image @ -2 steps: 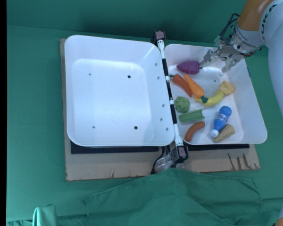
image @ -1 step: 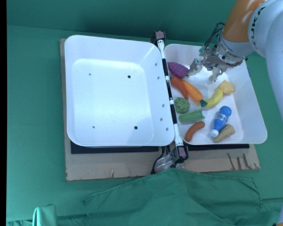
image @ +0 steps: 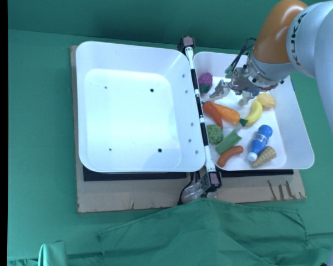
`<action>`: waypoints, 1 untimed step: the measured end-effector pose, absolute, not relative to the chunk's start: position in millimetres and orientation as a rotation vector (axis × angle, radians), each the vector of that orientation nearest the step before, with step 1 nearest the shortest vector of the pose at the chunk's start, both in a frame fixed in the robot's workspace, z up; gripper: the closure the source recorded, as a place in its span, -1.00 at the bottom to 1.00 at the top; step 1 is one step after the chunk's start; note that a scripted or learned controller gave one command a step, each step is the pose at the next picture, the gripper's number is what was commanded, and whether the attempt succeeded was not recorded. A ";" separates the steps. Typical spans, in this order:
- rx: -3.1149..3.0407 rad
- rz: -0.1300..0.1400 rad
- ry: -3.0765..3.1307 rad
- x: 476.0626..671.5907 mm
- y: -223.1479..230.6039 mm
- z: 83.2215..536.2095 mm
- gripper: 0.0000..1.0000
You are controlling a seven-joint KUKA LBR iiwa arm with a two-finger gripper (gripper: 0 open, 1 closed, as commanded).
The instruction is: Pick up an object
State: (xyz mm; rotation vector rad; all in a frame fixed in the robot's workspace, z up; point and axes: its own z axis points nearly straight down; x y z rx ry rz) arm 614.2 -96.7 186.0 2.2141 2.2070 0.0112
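Orange carrot [image: 224, 112] with green tip, lying slanted, gripper [image: 233, 93] above, fingers apart, holding nothing

Bright, even overhead light washes the left bin [image: 133, 107] with mild glare; shadows stay soft, focus slightly grainy throughout.

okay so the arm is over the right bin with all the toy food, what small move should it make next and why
Probably a short, straight descent. The pincer hangs above the upper part of the right bin, with nothing seen between its fingers. The orange carrot lies just below it, with the banana close on one side, so lowering onto the carrot looks like the shortest way to a grasp.
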 end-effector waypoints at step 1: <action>2.212 0.022 2.198 617.4 -98.2 200.2 1.00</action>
